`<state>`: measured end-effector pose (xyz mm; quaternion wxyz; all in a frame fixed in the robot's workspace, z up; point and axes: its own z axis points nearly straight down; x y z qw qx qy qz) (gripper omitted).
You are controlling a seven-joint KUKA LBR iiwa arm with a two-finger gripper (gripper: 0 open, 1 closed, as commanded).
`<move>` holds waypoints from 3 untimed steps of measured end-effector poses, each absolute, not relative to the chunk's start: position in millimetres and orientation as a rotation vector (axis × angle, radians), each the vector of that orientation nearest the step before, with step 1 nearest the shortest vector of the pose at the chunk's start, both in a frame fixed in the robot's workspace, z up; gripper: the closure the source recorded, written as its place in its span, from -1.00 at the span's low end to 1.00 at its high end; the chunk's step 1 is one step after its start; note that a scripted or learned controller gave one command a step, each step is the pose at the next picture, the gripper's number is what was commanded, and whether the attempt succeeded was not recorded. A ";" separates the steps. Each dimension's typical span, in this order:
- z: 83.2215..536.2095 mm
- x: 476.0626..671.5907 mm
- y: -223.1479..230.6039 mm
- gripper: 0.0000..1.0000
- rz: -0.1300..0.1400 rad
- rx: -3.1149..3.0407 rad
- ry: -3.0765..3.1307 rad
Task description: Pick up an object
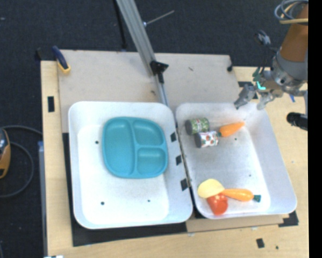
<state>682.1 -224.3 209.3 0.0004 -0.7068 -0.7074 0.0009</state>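
Camera view; carrot (231,128) long axis left-right, tip right; fingers (245,97) apart, empty

I see a green can (197,125) and a white can (206,139) lying beside a carrot (231,128); nearer me, a yellow lemon (209,187), red pepper (218,203), second carrot (239,194).

No text, brand, number or sign is showing clearly enough to read. The two small cans in the right bin (268,138), a green one (197,125) and a white one with red print (207,139) just below it, are carrying labels, but their print is blurring into mere patches of colour.
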 end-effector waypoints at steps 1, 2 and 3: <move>211.6 683.0 -224.3 -1.00 0.000 -2.222 -2.225; 149.4 685.6 -222.9 -1.00 0.005 -2.216 -2.226; 105.5 686.4 -223.4 -1.00 0.007 -2.212 -2.221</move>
